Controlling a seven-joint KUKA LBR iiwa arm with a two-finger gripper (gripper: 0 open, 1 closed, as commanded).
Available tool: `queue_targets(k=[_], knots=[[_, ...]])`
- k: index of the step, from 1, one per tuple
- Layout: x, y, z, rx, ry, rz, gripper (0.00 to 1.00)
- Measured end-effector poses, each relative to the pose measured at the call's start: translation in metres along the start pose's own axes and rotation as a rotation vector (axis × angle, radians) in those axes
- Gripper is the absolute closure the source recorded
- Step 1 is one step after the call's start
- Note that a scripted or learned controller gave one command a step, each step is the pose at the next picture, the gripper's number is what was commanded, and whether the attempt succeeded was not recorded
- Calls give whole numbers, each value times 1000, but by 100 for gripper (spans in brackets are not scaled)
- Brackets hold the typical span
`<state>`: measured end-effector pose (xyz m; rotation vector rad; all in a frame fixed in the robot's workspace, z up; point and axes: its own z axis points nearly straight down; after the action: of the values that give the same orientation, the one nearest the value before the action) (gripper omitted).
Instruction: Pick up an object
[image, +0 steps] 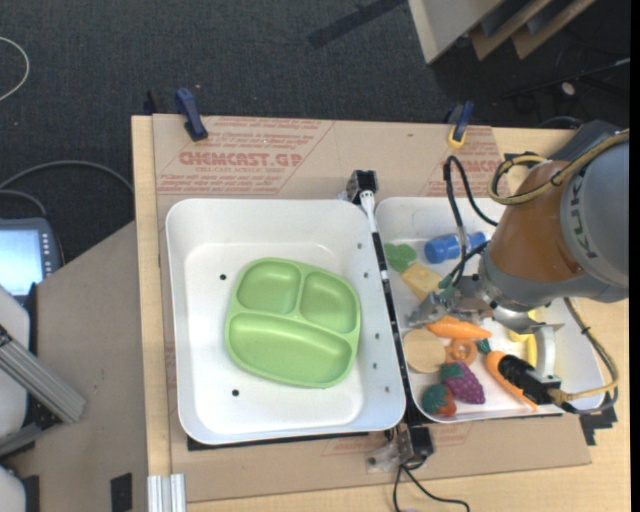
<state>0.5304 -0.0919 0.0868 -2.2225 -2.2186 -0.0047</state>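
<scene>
The hand (447, 296) sits low in the right bin (400, 215) over the carrot (458, 327) and yellow block (422, 279); its spread I cannot tell. Best to centre on one toy before closing, clear of neighbours.

Two white bins (190, 300) sit on the counter (300, 145). One green divided plate (293, 322) lies in the left bin. The right bin (420, 212) holds one blue cylinder (443, 247), one carrot (458, 327), one bunch of purple grapes (465, 383) and one tan disc (424, 352). Two blue clamps (190, 113) grip the counter's far edge.
</scene>
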Motion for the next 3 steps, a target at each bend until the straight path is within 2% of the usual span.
queue_targets(k=[1, 2, 3], knots=[[0, 7, -14, -17, -2, -2, 100], [73, 10, -129, -12, -1, -12, 100], [67, 7, -122, 1, -3, -2, 0]])
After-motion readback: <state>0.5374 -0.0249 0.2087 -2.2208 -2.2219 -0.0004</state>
